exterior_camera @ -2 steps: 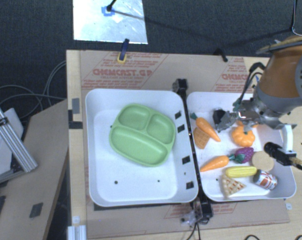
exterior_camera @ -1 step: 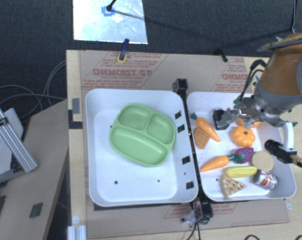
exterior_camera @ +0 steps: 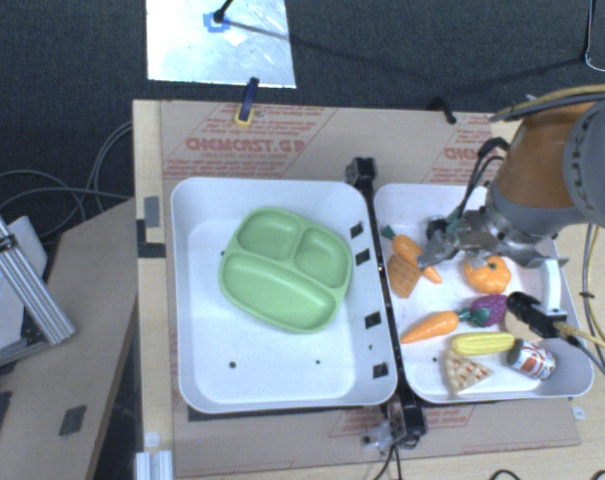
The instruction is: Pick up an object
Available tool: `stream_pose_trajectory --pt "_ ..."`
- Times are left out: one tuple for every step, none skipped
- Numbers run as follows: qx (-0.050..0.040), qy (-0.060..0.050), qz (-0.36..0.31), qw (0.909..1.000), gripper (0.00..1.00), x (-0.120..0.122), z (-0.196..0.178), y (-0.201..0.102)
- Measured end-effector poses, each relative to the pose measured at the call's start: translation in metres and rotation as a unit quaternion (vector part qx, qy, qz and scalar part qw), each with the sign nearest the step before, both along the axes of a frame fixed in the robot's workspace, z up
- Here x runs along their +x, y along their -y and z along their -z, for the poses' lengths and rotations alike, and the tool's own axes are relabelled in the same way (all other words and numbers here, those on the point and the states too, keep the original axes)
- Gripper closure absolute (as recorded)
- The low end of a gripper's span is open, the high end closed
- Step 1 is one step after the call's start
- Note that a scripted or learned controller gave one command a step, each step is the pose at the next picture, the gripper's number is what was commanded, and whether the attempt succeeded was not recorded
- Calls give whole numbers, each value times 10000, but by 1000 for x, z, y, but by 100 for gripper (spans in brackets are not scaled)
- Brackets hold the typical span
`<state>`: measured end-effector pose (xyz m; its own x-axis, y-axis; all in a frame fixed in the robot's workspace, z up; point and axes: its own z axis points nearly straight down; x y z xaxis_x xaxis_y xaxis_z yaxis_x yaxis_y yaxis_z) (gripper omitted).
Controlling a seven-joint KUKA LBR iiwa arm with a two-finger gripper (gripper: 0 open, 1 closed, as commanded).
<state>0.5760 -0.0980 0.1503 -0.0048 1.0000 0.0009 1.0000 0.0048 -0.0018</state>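
Since the gripper is hanging over the left part of the right bin, I am judging that the small orange carrot just beside its tip is the object it is aiming at. I am not able to tell from this slanted view whether the gripper is open or closed, and I am not seeing anything held in it.

The carrot is lying flat near the bin's left wall, and its lower end is touching or almost touching a tan ribbed piece. It is looking like toy food of plastic, so I am expecting it to be light, stiff and rather smooth. It should not break, but it may slip out, because its body is tapering. Taking it across the thicker middle, not at the thin end, is seeming safest to me.

The bin floor is looking white and smooth, so a push from one side is likely sending the carrot sliding. The wall and the ribbed piece are leaving little room on two sides. The pumpkin is sitting just on the arm's side. The left bin, holding a green divided plate, is offering much more free floor.
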Motion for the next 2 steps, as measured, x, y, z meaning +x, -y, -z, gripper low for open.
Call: stream_pose_trajectory --pt "-3 11 7 10000 0 -1 54 -10" --pt "9 34 14 10000 0 2 61 -11"
